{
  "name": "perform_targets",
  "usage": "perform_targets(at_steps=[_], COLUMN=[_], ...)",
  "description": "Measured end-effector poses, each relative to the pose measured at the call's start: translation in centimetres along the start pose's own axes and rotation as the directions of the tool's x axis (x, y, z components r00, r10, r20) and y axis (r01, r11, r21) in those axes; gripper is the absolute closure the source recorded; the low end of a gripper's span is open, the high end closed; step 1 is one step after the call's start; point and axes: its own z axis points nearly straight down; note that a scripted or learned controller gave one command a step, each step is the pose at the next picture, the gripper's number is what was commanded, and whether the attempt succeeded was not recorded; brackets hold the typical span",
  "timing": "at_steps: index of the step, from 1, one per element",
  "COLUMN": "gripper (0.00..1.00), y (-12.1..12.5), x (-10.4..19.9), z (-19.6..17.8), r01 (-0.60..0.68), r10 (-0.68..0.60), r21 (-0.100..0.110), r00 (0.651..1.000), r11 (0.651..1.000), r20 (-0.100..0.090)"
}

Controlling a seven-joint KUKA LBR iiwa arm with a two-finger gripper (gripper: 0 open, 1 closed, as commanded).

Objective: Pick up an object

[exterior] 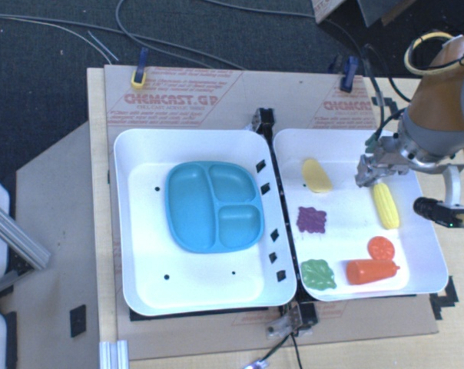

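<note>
My gripper (pixel 372 172) hangs over the upper part of the right bin (pixel 428 283), just above the top end of a yellow corn cob (pixel 386 206). To its left lies a pale yellow piece (pixel 317 175). A purple grape bunch (pixel 311 220) sits lower in the bin, nearer the divider. At the front of the bin are a green leafy piece (pixel 317 274), a red round piece (pixel 381 247) and an orange-red cylinder (pixel 369 271) touching it. Nothing shows in the gripper's hold.
The left bin (pixel 140 275) holds a blue divided plate (pixel 214 206). A black divider (pixel 272 198) runs between the bins. The arm's grey and orange wrist (pixel 439 106) stands over the right bin's far right corner. Cables trail behind the bench.
</note>
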Motion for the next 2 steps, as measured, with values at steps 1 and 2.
perform_targets(at_steps=[1,2], gripper=[1.00,1.00], y=[-0.1,0.4], x=[-0.2,-0.3], z=[-6.5,-11.0], r01=[0.000,0.001], r10=[0.000,-0.001], r21=[-0.003,-0.001], r00=[1.000,1.000], r11=[1.000,1.000], r20=[0.001,0.001])
